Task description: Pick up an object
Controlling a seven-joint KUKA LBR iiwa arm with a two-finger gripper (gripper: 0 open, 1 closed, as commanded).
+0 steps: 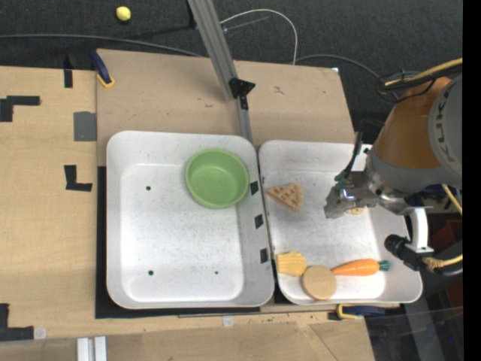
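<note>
Well, the arm [421,138] w/ its gripper [342,200] sits low at mid-right of the frame over the right bin [319,153], and I can't tell if the fingers are apart or together. The green bowl [217,177] lies in the left bin [135,201] near center, well apart, so probably not the target. Nearer picks: carrot [355,268], round cookie [319,282] and yellow piece [291,262] crowd the lower right, waffle wedge [286,196] just left of the gripper, and a small pale item [355,210] peeks by its tip; risk is closing off-center and nudging it away, or coming up w/ nothing.

One fixed overhead camera looks down at a slant on both bins [120,201].
</note>
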